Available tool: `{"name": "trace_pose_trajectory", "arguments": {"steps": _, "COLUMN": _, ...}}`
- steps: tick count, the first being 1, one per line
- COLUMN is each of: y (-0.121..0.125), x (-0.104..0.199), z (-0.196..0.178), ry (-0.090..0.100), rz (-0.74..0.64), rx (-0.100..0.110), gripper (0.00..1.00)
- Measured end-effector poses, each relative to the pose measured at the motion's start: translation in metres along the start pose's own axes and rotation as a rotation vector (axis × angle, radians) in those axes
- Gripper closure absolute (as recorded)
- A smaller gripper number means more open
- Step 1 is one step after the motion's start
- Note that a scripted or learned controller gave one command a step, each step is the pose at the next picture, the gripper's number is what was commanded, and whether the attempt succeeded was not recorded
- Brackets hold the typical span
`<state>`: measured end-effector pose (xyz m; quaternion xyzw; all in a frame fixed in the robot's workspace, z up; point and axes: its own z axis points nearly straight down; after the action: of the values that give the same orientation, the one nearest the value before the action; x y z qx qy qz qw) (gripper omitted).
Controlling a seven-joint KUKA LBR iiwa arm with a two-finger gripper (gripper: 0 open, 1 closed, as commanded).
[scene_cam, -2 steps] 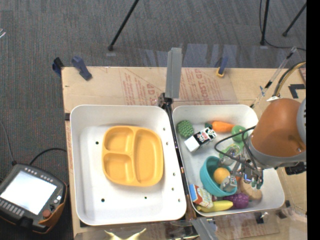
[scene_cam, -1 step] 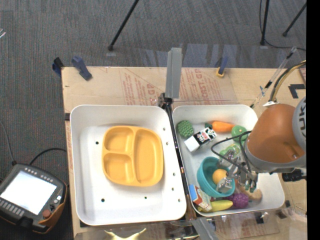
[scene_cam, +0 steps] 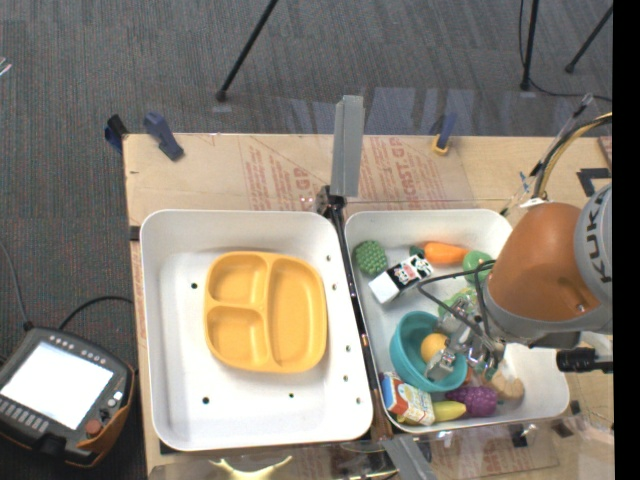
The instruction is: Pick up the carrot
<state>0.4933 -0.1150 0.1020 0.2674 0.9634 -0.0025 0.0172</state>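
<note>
The carrot (scene_cam: 444, 253), orange with a green top, lies near the far wall of the right bin (scene_cam: 430, 218). My gripper (scene_cam: 458, 347) hangs lower down in that bin, over the teal bowl (scene_cam: 412, 340) that holds a yellow ball (scene_cam: 433, 347). It is well apart from the carrot, toward the bin's near side. The orange band of the arm (scene_cam: 535, 263) covers the bin's right part. Nothing shows clearly between the fingers.
A green bumpy ball (scene_cam: 371, 257) and a black-and-white carton (scene_cam: 400, 276) lie left of the carrot. Purple grapes (scene_cam: 476, 399), a yellow banana (scene_cam: 448, 410) and a printed packet (scene_cam: 406, 400) sit at the near wall. The left bin (scene_cam: 170, 268) bears a yellow divided plate (scene_cam: 266, 310).
</note>
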Motion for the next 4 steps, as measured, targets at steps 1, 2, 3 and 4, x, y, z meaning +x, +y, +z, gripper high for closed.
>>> {"name": "trace_pose_trajectory", "arguments": {"steps": 1, "y": 0.013, "x": 0.002, "z": 0.001, "ry": -0.004, "rz": 0.088, "rx": 0.002, "gripper": 0.0}}
{"name": "trace_pose_trajectory", "arguments": {"steps": 2, "y": 0.017, "x": 0.005, "z": -0.005, "ry": 0.008, "rz": 0.078, "rx": -0.002, "gripper": 1.0}}
{"name": "trace_pose_trajectory", "arguments": {"steps": 3, "y": -0.021, "x": 0.004, "z": -0.081, "ry": 0.032, "rz": 0.279, "rx": 0.008, "gripper": 1.0}}
{"name": "trace_pose_trajectory", "arguments": {"steps": 4, "y": 0.008, "x": 0.018, "z": 0.006, "ry": 0.014, "rz": 0.395, "rx": 0.001, "gripper": 1.0}}
